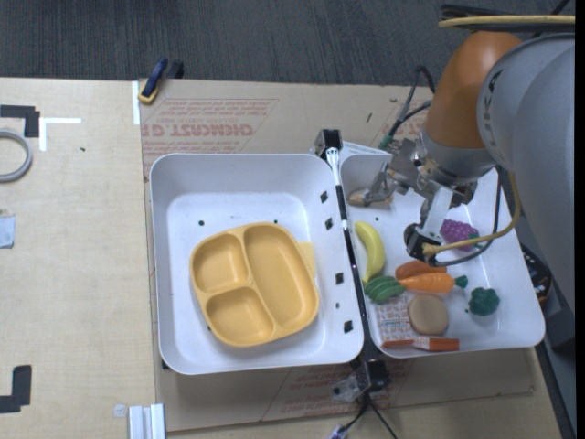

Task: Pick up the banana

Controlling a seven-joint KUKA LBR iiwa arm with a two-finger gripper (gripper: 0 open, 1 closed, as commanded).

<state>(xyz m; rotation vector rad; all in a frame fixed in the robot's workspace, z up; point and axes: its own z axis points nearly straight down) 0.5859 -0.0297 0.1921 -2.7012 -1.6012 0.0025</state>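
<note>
**Claw** [374, 193]: metal, grey, on a grey arm w/ orange band; sits over the far left corner of the right bin [508, 335]. Apart or together: cannot tell, seen from above at a slant. Nothing visibly clamped.

**Banana** [370, 248]: smooth yellow, curved, dark tip at near end. Lies lengthwise on right bin floor, hard by the bin's left wall, just nearer the camera than the claw and apart from it. Strip of bare white floor on its view-right side; wall crowds the other side.

**Green veg** [384, 288]: lumpy, dark green, at banana's near end, touching or almost.

**Carrot** [427, 283]: orange, tapered, green stub at view-right end; lies crosswise, butts the green veg.

**Grapes** [460, 230]: purple, knobbly cluster, mid-bin.

**Broccoli** [484, 301]: green, bumpy head, nr right wall.

**Tan round item** [428, 315]: matte, bun-like, nr front rim.

**Red strip** [431, 344]: thin, flat, along front rim.

**Left bin** [174, 245]: white, shallow, rounded corners; wide bare margin all round its contents.

**Tray** [254, 284]: yellow plastic, oval, 3 compartments, slightly skewed.

**Cardboard** [210, 122]: printed sheet under both bins.

**Table** [73, 273]: pale, flat, lots of open room at view-left
</note>
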